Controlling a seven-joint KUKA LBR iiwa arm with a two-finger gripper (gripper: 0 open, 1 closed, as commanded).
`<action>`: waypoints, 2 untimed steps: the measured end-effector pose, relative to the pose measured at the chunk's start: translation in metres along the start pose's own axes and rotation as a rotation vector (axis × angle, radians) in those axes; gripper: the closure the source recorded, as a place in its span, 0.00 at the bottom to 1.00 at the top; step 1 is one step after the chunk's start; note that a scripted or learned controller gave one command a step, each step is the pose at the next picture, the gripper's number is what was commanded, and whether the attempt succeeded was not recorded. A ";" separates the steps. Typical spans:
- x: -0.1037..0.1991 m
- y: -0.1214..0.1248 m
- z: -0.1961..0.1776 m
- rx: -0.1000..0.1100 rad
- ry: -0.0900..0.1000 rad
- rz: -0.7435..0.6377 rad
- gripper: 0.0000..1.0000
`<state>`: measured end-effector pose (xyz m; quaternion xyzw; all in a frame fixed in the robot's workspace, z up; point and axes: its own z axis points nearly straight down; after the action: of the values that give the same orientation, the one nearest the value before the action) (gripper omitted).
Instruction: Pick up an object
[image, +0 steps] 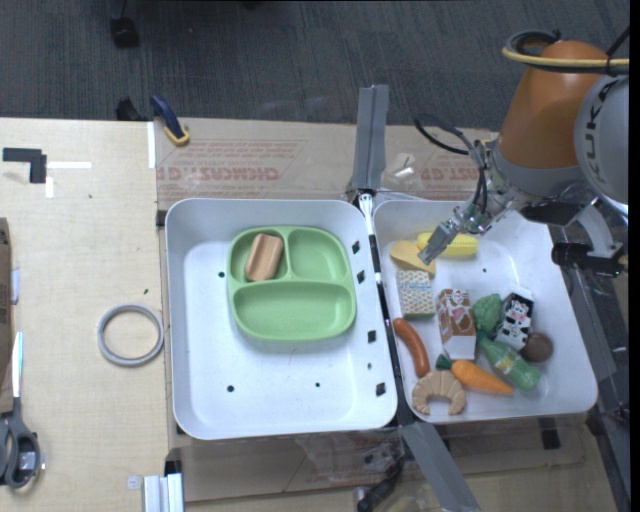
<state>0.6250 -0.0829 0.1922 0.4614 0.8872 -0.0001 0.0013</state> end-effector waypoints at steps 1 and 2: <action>-0.005 0.039 -0.024 0.000 0.000 -0.016 0.00; -0.018 -0.007 0.045 0.001 0.001 -0.082 0.00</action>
<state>0.6294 -0.1021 0.1471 0.4248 0.9053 -0.0005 0.0006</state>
